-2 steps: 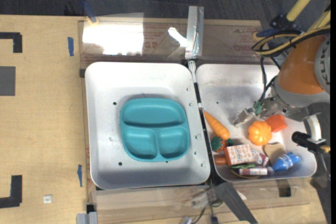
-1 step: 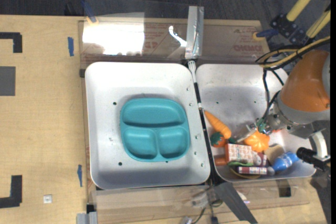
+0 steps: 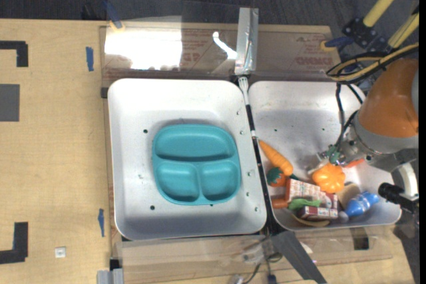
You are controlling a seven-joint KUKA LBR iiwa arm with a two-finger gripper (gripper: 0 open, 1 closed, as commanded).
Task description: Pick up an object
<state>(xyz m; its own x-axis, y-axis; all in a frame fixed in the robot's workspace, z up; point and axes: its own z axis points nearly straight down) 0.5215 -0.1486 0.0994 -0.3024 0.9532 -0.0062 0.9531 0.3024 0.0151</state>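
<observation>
I see the gripper [image 3: 338,156] low in the right bin [image 3: 293,110], its tip just above the orange pepper [image 3: 329,177] and close to touching it; whether the jaws are spread or pressed together I cannot tell (the wrist hides them from my camera). Left of the pepper lies a carrot [image 3: 275,157], slanting toward the bin's left wall; below the pepper sit a small carton [image 3: 307,191] and a dark packet [image 3: 321,212], and right of those a blue bottle [image 3: 360,205]. The arm [image 3: 393,106] comes in from the right of the pepper, its orange band over the bin's right edge, wrist pointing down and leftward. The carton's print is too small for me to read; the left bin [image 3: 126,163] holds a teal divided tray [image 3: 195,163].
</observation>
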